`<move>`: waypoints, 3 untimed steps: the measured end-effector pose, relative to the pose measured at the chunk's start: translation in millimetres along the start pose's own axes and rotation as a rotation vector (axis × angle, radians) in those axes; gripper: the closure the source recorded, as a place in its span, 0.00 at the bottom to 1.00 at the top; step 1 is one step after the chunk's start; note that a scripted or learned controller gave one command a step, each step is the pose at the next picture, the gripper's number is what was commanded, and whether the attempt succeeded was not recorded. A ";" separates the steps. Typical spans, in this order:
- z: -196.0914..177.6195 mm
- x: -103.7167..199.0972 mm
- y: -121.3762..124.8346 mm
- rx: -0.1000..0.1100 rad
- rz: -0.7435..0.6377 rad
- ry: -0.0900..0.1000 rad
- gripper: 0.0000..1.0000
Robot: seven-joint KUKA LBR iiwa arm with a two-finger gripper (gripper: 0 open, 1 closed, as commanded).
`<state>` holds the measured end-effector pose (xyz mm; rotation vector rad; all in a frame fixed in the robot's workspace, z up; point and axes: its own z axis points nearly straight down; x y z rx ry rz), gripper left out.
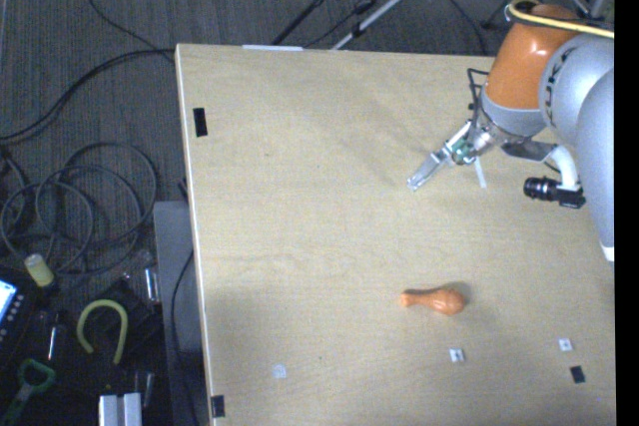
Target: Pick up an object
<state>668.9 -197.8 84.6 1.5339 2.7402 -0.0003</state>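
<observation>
Soft even light, slightly grainy, faint shadows

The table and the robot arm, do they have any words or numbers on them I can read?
No words or numbers can be read here.
The black tag near the table's left edge: no writing shows.
The small white and black squares near the bottom right: too small to read.
The arm, the tool and the orange pear-shaped object: no lettering shows.
</observation>
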 end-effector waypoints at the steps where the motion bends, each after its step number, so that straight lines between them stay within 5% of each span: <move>1: 0.0 0.0 0.0 -0.001 0.000 0.000 0.00; 2: -9.9 0.3 1.1 -0.004 0.001 0.000 1.00; 3: -78.3 28.0 17.8 -0.002 0.072 0.001 1.00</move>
